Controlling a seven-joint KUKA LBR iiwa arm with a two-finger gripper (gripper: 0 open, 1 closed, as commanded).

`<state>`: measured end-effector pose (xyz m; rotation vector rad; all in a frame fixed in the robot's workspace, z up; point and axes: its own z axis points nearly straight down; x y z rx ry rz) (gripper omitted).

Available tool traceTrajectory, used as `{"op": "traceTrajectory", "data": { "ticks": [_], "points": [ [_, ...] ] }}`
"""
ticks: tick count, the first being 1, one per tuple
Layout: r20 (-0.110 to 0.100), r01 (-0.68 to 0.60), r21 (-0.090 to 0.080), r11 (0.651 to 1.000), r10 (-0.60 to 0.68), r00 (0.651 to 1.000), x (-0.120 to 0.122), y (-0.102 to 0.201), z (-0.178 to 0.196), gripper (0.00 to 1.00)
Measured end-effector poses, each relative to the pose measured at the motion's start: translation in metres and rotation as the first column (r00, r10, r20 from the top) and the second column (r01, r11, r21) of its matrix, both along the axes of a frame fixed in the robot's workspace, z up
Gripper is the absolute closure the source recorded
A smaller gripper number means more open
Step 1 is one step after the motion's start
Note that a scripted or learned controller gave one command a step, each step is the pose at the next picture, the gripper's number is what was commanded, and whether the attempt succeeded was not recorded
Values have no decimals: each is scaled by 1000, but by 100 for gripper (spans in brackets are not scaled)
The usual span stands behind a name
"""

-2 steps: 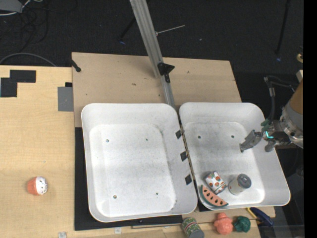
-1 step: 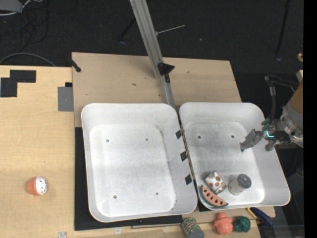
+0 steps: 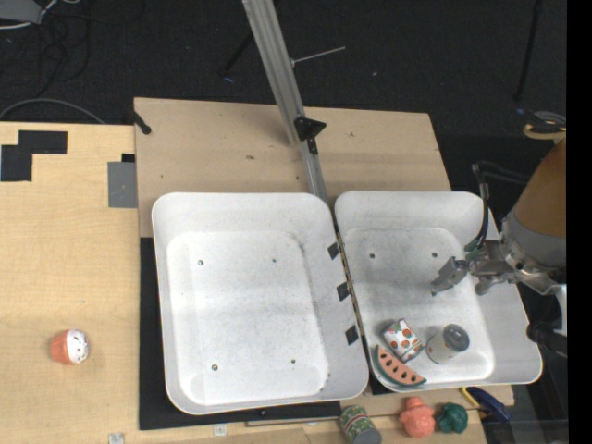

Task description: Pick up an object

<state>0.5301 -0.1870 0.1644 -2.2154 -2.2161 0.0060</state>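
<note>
The gripper [image 3: 450,276] hangs over the middle of the right bin [image 3: 407,213]; whether it is wide or narrow I cannot tell. The nearest objects lie below it in the frame, at the bin's lower edge: a grey cylinder [image 3: 450,342], a red-and-white patterned block [image 3: 401,339] and a watermelon slice toy [image 3: 400,367]. No writing is readable.

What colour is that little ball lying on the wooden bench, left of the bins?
The ball is orange-red with a white patch, seen in the camera view.
</note>
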Motion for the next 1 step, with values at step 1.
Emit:
{"op": "traceTrajectory", "data": {
  "ticks": [1],
  "points": [
    [0,1,0,1000,-1,1000,3,-7,-59,0]
  ]
}}
